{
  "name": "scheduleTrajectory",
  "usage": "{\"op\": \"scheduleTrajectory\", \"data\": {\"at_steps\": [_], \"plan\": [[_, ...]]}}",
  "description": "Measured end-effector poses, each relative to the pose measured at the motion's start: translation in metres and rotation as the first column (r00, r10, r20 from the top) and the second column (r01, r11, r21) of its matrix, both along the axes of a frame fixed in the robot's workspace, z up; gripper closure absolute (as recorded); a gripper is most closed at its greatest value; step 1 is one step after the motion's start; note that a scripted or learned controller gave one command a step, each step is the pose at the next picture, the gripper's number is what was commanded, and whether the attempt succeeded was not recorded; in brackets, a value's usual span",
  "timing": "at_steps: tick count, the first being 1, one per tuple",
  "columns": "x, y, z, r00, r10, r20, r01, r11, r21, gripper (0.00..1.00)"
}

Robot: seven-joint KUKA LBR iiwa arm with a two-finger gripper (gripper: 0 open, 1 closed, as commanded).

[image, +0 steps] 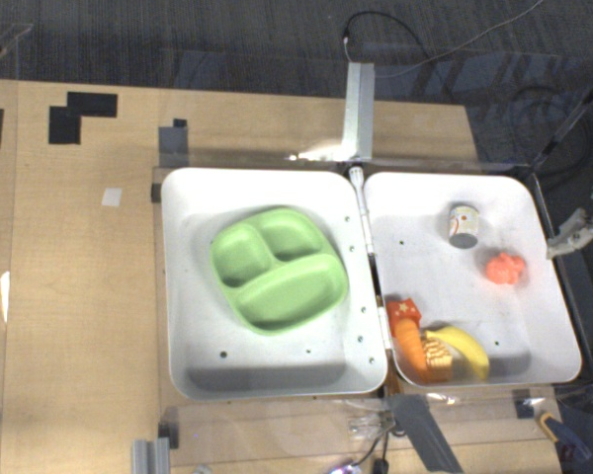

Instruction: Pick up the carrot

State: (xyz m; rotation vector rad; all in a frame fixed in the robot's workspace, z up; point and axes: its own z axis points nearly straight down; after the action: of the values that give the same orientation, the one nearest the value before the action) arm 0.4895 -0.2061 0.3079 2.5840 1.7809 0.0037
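Gripper (578,230): sat at the right edge of the view, over the right rim of the right bin; only a small grey and white part showed, and whether it was released or clenched could not be told; nothing was seen in it.
Arm: barely in view, coming in from the right, well apart from the carrot.
Carrot (409,343): lay in the right bin's near-left corner, just beside the bin's left wall, lengthwise toward the near rim.
Banana (462,348): lay just right of the carrot, touching or nearly so.
Red block (404,310): sat at the carrot's far end, against it.
Can (464,225): stood in the far part of the right bin.
Pink lump (506,269): lay right of centre, near the can.
Right bin (425,194): white, holding all five things.
Left bin (188,294): held a green plate (277,268) with three compartments.
Worktop (69,284): pale wood, carrying both bins.
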Motion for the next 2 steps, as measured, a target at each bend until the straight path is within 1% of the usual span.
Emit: {"op": "scheduleTrajectory", "data": {"at_steps": [1,2], "plan": [[-0.002,0.046,0.128,0.958,-0.288,0.003,0.288,0.958,0.001,0.00],[0.013,0.016,0.113,0.680,0.734,0.000,-0.734,0.680,-0.007,0.00]]}}
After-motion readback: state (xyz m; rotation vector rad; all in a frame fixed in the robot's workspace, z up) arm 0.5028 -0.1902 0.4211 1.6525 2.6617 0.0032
